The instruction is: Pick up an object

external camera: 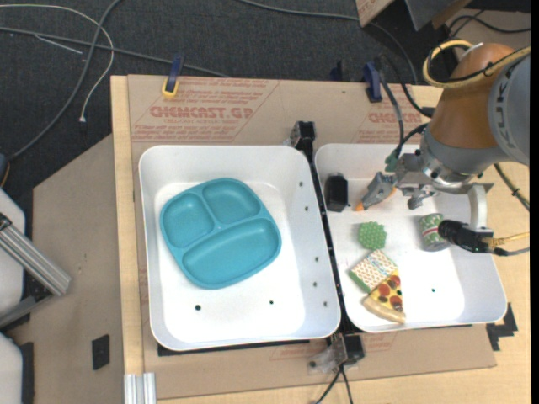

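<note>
The grey and orange arm reaches in from the right, its gripper (381, 190) low over the right bin (472, 297). Its fingers pinch an orange carrot (370, 199).

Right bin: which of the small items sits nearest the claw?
The orange carrot-like piece, right at the claw. The black block, green bumpy piece, can and pizza slice lie farther off.

Grey arm (505, 116) here, with a broad orange band above the wrist — a yellow cable loops over the top, black cables trail alongside, and the metal hand (396, 183) is silver-grey.
</note>
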Controlling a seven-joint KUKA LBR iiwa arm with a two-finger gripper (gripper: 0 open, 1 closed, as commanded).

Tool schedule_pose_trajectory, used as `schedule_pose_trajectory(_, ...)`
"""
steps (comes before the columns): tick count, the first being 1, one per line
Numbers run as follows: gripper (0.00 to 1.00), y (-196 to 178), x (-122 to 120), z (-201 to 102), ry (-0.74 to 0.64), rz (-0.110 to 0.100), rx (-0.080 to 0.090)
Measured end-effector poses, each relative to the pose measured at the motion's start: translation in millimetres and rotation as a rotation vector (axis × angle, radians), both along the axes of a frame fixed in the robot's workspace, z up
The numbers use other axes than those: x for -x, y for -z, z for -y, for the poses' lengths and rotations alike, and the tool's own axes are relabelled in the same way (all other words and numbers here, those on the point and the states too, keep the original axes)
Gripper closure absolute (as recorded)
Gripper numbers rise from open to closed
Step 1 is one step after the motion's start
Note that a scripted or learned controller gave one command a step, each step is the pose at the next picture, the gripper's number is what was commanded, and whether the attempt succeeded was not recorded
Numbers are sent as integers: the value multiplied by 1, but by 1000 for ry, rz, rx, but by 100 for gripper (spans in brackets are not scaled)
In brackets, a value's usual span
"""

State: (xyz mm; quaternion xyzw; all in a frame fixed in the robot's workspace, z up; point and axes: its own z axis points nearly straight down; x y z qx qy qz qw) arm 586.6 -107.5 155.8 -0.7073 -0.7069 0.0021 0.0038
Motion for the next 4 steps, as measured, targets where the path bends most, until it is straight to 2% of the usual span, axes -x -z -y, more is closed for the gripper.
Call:
schedule_pose_trajectory(1, 0, 50, 6, -9, 0, 0, 0)
schedule_pose_trajectory(2, 100, 35, 4, -9, 1, 8, 1)
schedule_pose_trajectory(4, 100, -83, 3, -4, -2, 16, 4)
